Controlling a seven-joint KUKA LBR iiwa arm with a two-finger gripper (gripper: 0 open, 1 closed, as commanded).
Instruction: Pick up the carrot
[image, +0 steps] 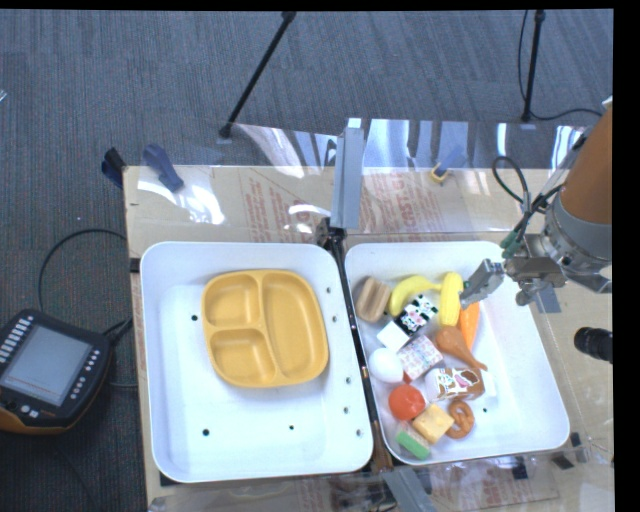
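- The carrot (469, 324) lies in the right bin (530, 400), in the far part of the pile of toy food, at the pile's right edge.
- Its long axis runs roughly near-to-far with a slight tilt; the far end sits beside the yellow corn-like piece (451, 297), and the near end reaches toward the orange drumstick-shaped piece (456, 347). Which end is the tip cannot be told.
- The end effector (480, 284) hangs over the far right part of the right bin, just above and beside the carrot's far end, reaching in from the right.
- One grey finger (482, 281) slants down-left toward the corn-like piece and carrot; how wide the fingers stand cannot be told, and nothing is visibly between them.
- Whether the finger touches the carrot cannot be told.
- Left of the carrot are a banana (408, 291), a black-and-white cow-patterned block (420, 314) and a brown bread-like piece (373, 297).
- Nearer in the pile lie a white egg (385, 364), a red tomato (406, 402) and a pretzel (461, 418).
- The left bin (180, 420) holds a yellow divided plate (265, 327).
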